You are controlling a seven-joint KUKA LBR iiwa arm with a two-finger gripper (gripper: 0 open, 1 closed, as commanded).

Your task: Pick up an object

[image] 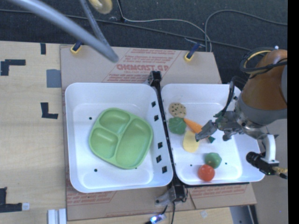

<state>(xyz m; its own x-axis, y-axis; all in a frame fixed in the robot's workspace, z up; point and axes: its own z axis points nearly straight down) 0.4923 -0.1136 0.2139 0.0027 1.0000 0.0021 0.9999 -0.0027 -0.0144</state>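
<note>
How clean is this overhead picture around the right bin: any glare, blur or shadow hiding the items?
Camera view: soft overall; the white right bin is brightly lit, washing out its surface; the grey pole at top left is badly blurred; the dark end effector blends with its shadow beside the pale yellow piece.

one fixed camera hangs above the bench and looks down at a slant, far enough off to take in both white bins whole. the left bin and right bin sit side by side near the middle of the picture. the arm comes in from the right edge. dark floor lies along the top.
</note>
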